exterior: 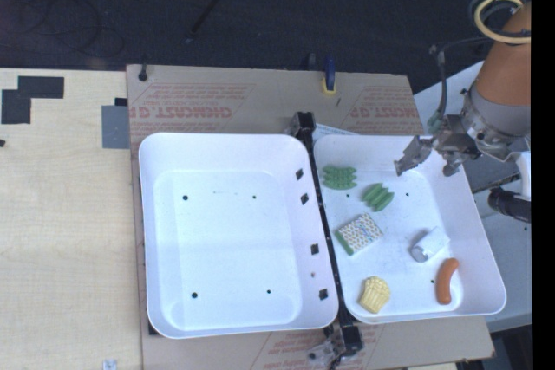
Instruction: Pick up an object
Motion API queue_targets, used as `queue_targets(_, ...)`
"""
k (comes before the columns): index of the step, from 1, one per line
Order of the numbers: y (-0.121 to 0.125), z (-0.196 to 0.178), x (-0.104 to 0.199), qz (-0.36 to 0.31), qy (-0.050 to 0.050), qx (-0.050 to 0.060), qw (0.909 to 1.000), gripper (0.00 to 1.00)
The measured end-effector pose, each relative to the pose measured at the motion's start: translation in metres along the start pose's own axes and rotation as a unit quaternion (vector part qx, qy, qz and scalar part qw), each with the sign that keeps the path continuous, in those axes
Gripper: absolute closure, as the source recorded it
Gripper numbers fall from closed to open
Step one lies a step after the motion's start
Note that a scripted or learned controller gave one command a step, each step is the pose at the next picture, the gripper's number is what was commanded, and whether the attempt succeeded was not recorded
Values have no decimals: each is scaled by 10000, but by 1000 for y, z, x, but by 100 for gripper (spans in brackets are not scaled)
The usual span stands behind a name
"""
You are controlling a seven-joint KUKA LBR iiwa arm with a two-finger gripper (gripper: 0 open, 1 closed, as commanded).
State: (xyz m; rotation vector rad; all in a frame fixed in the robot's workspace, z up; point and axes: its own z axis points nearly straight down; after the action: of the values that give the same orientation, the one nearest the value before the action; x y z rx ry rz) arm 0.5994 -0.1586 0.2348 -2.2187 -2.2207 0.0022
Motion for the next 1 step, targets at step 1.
queue_targets(1,27,-192,-1,-2,-29,-101,9999,0)
